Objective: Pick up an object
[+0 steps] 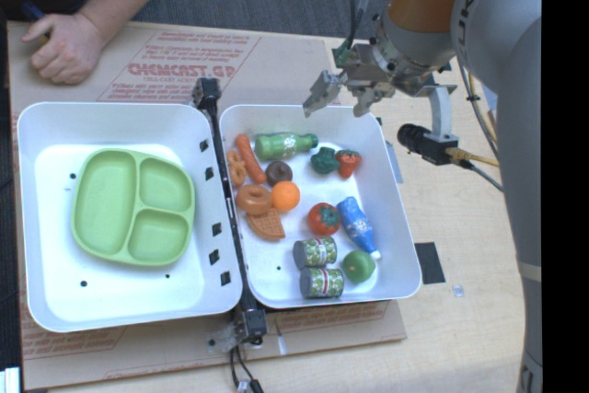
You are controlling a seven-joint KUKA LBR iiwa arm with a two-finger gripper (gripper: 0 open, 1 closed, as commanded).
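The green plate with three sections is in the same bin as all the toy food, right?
Not quite. The camera view shows the green plate with three sections sitting alone in the left bin. The toy food, like the orange and the tomato, is in the right bin.
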